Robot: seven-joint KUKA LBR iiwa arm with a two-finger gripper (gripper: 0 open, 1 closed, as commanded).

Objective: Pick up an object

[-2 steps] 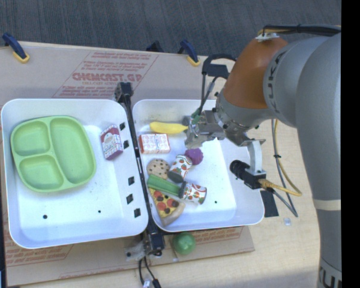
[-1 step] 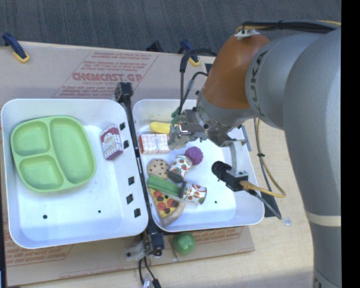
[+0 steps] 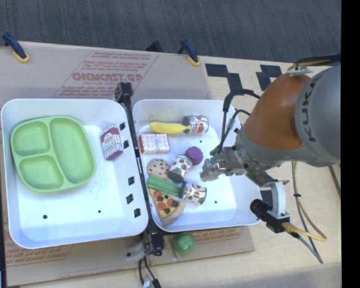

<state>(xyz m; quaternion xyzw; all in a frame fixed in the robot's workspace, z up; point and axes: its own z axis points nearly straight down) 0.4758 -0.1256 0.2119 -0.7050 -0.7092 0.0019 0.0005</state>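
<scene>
My gripper [image 3: 211,170] hangs low over the right bin [image 3: 228,212], at its right half, just right of a cluster of toy food. Closest to it are a small red-and-white can [image 3: 195,192] below left and a purple grape bunch [image 3: 194,155] up left. Further left lie another small can [image 3: 179,167], a cookie [image 3: 158,168], a green pepper strip [image 3: 164,186] and a pizza slice [image 3: 167,207]. At the bin's back lie a yellow banana [image 3: 167,127], a can [image 3: 198,125] and a red-and-white box [image 3: 154,143]. Nothing shows between the fingers.
The left bin [image 3: 66,221] holds a green divided plate [image 3: 51,153] and a small red carton [image 3: 111,143]. A green ball [image 3: 183,243] lies outside the bins at the front. Black clips join the bins along the middle. Bare white floor lies at the right bin's right side.
</scene>
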